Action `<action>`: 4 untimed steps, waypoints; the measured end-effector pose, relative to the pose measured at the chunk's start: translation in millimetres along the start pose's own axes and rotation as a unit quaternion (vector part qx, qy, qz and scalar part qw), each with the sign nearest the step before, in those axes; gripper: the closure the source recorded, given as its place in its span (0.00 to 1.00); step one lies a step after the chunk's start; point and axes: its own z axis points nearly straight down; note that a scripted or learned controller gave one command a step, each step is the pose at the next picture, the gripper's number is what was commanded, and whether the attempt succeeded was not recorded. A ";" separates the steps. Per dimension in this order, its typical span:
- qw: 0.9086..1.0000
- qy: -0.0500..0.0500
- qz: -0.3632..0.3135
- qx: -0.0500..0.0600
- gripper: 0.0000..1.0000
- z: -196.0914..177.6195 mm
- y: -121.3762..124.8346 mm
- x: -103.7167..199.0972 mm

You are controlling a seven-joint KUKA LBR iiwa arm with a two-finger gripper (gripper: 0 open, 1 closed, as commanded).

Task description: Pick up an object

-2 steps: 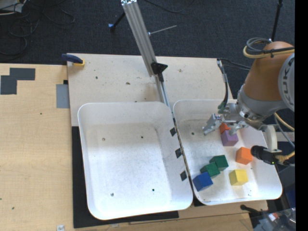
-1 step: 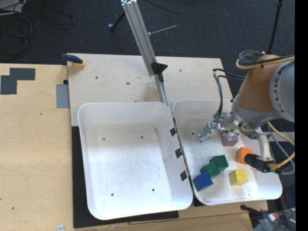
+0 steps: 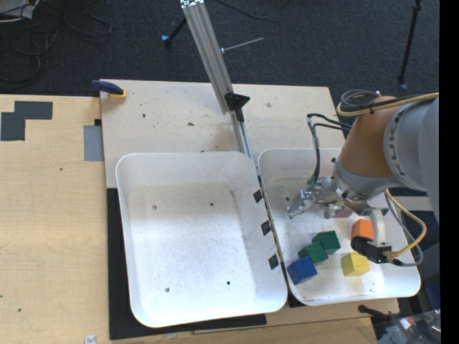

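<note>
Four loose blocks lie in the right bin (image 3: 401,289): blue block (image 3: 302,269), green block (image 3: 320,246), yellow block (image 3: 355,264), orange block (image 3: 363,228); hand (image 3: 300,205) hangs just above them, presumably lining up a pick; grip state cannot be told; left bin (image 3: 143,165) alongside.

Even, bright light falls from above. Left of the gripper (image 3: 300,205), the left bin (image 3: 143,185) floor glares pale, nearly washed out. Shadows are faint; detail is soft and slightly grainy.
</note>
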 end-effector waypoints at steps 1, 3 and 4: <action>1.000 0.000 0.004 -0.001 1.00 -12.7 0.1 -1.8; 1.000 -0.001 -0.001 -0.005 1.00 -97.1 1.0 -4.6; 1.000 -0.001 -0.002 -0.006 1.00 -150.0 1.4 -5.8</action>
